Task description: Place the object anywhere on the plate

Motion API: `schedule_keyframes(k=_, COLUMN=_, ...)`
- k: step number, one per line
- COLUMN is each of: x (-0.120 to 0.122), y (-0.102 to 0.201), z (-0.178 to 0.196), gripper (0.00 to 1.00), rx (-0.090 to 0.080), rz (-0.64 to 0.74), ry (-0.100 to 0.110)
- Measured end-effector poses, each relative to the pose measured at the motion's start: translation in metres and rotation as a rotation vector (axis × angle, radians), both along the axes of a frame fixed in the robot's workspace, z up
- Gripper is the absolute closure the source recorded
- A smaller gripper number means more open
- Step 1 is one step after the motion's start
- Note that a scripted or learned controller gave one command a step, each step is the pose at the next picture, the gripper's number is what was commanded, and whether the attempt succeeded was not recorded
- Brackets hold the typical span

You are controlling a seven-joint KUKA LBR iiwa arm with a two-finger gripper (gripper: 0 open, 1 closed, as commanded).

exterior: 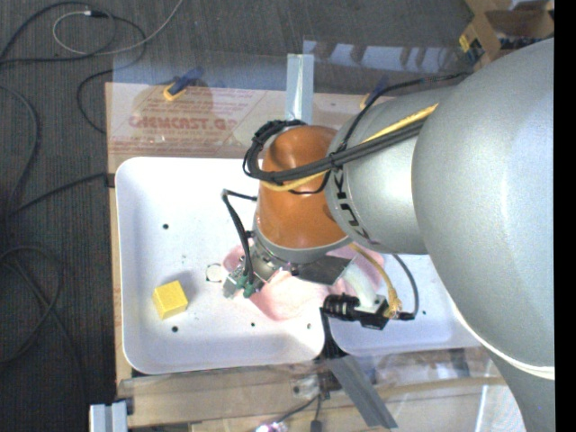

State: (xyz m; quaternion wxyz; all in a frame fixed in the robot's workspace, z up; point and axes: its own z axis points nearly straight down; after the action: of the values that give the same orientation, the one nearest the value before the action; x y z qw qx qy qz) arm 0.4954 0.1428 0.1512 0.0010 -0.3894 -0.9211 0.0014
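Grey arm (468,169) overhead; yellow block (170,299) lies left of gripper (238,284), grip unclear.

Small yellow block (170,300) flat in left bin, pink plate (281,300) nearby, mostly hidden

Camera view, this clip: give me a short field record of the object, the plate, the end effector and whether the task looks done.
object: yellow block, lying on the floor of the left bin
plate: pink plate, largely covered by the arm
end effector: low over the plate's left edge, right of the block
contact: block apart from the end effector
arm: orange band above the wrist, over the bin's middle
task state: block not on the plate, not yet done
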Motion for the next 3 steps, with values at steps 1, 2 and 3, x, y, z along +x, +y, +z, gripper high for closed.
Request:
schedule_keyframes(k=1, x=0.048, y=-0.032, z=0.154, gripper=1.00, rx=-0.002, rz=-0.043, ry=-0.005)
schedule_keyframes(k=2, x=0.004, y=0.082, z=0.007, gripper=1.00, rx=0.001, rz=0.233, ry=0.002)
schedule_keyframes(k=3, x=0.000, y=-0.038, z=-0.027, gripper=1.00, rx=0.000, rz=0.339, ry=0.000)
